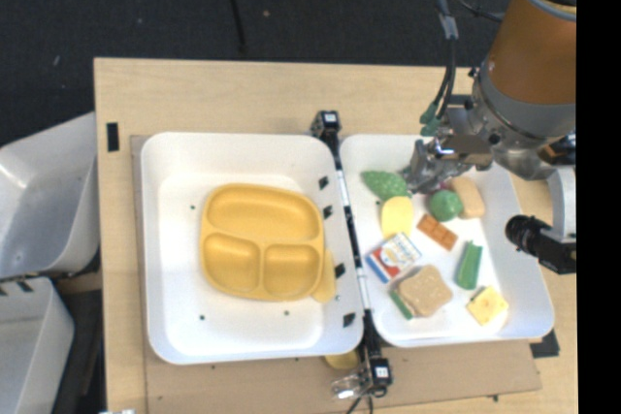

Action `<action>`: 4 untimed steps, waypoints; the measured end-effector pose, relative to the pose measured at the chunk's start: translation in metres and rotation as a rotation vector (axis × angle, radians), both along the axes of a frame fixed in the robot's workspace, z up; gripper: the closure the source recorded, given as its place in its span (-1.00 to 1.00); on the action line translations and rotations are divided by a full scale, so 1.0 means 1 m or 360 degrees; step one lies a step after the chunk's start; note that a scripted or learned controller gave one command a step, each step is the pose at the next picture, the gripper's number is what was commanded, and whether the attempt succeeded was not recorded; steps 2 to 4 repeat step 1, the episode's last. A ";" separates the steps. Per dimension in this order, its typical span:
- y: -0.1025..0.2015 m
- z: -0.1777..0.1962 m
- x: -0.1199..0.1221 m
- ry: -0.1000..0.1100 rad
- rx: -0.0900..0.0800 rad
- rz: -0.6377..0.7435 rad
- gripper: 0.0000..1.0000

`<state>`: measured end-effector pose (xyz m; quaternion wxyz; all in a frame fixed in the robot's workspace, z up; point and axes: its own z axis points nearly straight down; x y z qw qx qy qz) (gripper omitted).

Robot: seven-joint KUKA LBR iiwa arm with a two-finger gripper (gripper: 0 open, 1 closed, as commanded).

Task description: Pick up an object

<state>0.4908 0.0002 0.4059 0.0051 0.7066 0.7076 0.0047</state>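
A grey arm with an orange band is reaching in from the upper right of the frame, its gripper (434,165) hanging low over the upper left part of the right bin (529,310). How wide it is standing, and whether it is gripping anything, cannot be told from this slant. Toy food is lying scattered beneath and below it: a green leaf (385,181) just left of the tool, a green ball (446,205) just below it, a tan piece (472,198) beside the ball, a yellow piece (396,214), an orange block (438,232), a small printed box (395,256), a green stick (470,266), a toast slice (424,291) and a yellow wedge (487,305) toward the lower right. The left bin (165,325) is carrying a yellow divided plate (262,240). The ball, nearest the tool, is looking like the likeliest pick: probably light, hard plastic, smooth and prone to rolling or squirting out, so it is best pinched across its widest middle. The leaf, thin and flat, is looking harder to get under.
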 end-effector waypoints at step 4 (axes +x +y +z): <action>0.071 0.052 -0.001 0.0012 0.0002 0.0010 1.00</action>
